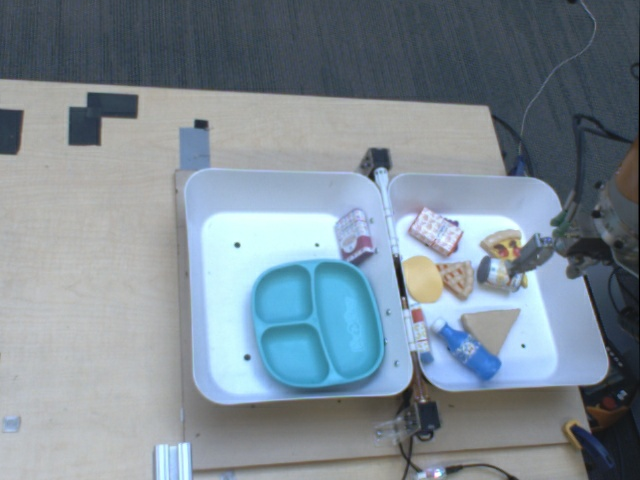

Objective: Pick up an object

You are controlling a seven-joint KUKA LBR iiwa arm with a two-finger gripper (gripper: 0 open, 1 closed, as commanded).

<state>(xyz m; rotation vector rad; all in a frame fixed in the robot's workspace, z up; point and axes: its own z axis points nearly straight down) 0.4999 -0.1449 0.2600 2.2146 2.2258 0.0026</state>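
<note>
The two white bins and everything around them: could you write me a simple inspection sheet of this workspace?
Surface: pale wooden bench bearing two shallow white bins.
Job's things: right bin holds blue plastic bottle, yellow round piece, red-and-white packet, tan wedge.
Clutter: left bin holds teal divided plate, small red wrapped packet.
End effector: over the right bin, beside a small metallic can.
Cables: thin white cable across the carpet.
Surroundings: grey carpet.
</note>
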